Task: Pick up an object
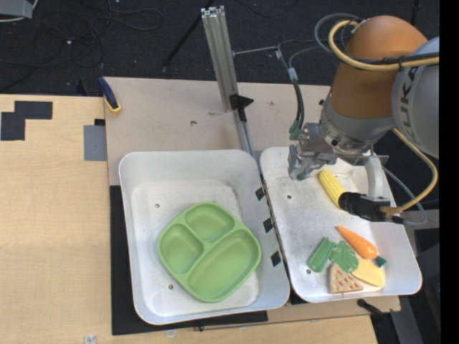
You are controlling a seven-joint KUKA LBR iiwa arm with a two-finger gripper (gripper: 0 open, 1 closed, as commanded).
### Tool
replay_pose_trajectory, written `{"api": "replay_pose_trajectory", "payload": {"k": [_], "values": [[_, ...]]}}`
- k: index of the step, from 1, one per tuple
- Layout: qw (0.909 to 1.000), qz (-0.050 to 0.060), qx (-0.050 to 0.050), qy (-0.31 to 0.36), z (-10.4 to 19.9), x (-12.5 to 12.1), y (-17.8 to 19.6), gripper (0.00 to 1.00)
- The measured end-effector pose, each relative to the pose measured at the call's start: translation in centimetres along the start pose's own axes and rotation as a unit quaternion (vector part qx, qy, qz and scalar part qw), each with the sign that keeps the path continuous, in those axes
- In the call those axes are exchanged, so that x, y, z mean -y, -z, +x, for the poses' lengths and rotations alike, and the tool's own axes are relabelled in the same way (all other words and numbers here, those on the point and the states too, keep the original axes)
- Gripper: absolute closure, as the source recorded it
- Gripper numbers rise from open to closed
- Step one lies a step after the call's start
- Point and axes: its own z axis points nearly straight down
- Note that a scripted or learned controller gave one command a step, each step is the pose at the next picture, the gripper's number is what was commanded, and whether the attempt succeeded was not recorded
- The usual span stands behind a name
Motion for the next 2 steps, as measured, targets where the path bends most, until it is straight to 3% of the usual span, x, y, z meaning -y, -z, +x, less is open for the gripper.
{"api": "replay_pose_trajectory", "payload": {"k": [1,2], "values": [[1.0,0.001,0.0,0.0,4.0,1.0,-2.0,1.0],[1.0,0.001,0.0,0.001,10.1,2.0,-3.4,1.0]]}}
